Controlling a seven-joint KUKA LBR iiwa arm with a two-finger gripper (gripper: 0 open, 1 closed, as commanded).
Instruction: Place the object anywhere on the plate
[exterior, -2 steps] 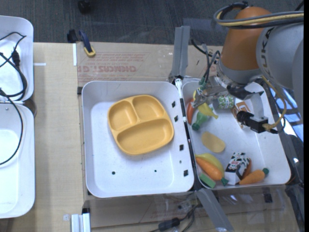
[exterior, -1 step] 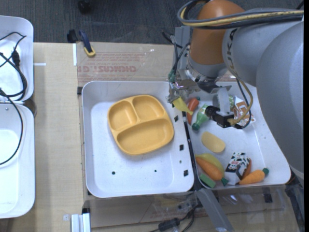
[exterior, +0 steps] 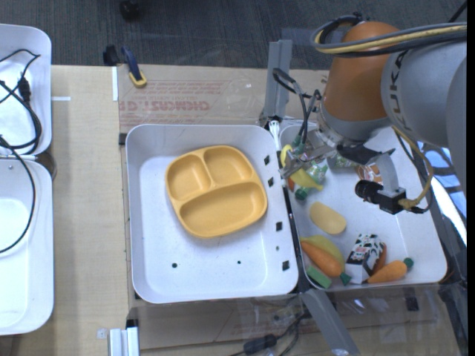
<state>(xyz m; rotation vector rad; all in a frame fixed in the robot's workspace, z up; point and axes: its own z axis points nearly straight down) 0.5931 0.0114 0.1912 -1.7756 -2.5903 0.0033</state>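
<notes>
Over at three o'clock, the arm (exterior: 415, 65) reaches down into the right bin (exterior: 419, 221), its orange band hanging above the bin's far-left corner. The gripper (exterior: 300, 158) sits low among a small clutter of toys at that corner, and whether it is clenched, released or grasping anything I cannot tell (cables and wrist hardware crowd the spot). My read is that it is down there to pick something, since that corner is where the pile is thickest.

Right bin first: just under the tool lies a yellow and green toy (exterior: 306, 176), which looks like the likeliest target, though nothing shows it lifted. Toward six o'clock from it rests a pale potato-like piece (exterior: 327, 218), lying apart on bare white floor. Along the near wall there's a huddle: a carrot (exterior: 321, 256) touching a yellow piece behind it, a small black-and-white carton (exterior: 361, 252) upright beside it, and a second carrot (exterior: 389, 271) at the five o'clock corner. A brown and white item (exterior: 370, 173) sits by the arm's black fitting.

Left bin (exterior: 148, 236) now: it holds the yellow plate (exterior: 215, 191), three compartments, lying flat and slightly rotated, toward the bin's twelve o'clock half. Nothing rests on the plate, so the placing is not yet done, and the object, by my judgement, remains in the right bin.
</notes>
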